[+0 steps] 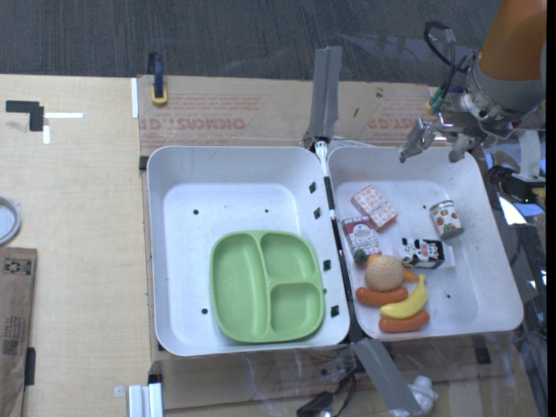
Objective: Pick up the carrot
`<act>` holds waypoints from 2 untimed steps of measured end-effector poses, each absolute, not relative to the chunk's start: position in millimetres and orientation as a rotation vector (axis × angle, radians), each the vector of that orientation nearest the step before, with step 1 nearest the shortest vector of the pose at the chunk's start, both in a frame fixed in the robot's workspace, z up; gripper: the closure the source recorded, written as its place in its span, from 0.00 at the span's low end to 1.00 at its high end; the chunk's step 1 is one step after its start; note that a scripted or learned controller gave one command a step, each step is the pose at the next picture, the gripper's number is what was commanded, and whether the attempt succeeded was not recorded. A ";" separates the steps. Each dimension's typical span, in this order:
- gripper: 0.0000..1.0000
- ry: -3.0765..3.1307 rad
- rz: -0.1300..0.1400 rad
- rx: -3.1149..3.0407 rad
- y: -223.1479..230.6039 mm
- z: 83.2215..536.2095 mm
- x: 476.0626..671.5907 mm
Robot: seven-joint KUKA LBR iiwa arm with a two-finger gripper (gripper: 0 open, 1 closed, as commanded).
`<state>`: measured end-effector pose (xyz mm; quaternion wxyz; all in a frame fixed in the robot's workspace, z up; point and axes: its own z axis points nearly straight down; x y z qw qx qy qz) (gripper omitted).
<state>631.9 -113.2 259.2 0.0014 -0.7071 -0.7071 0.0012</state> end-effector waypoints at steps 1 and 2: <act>0.00 -2.407 0.004 -2.015 -66.8 245.1 568.5; 0.00 -2.512 0.004 -1.881 -50.1 213.0 498.2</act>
